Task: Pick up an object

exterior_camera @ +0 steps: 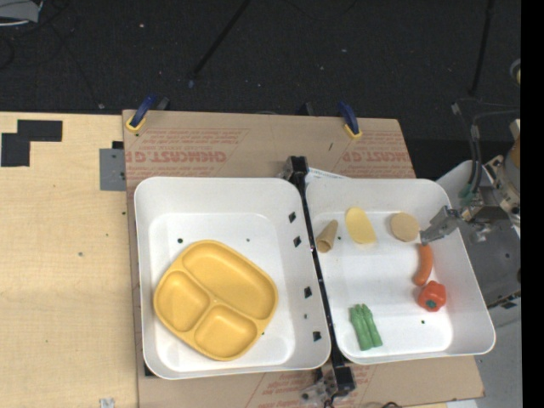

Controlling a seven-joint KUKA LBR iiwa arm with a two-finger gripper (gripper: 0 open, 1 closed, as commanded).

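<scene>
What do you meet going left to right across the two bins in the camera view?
Yellow divided plate → brown cone-shaped piece → green beans → round tan piece → gripper.

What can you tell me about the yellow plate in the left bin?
The yellow plate looks like smooth moulded plastic, rounded at the corners and split by raised ridges into three compartments: one large and two smaller. It lies flat and right way up on the floor of the left bin, turned at a slant to the bin's walls, toward the lower part of the bin. Nothing lies in its compartments, and nothing but the bin floor touches it.
</scene>
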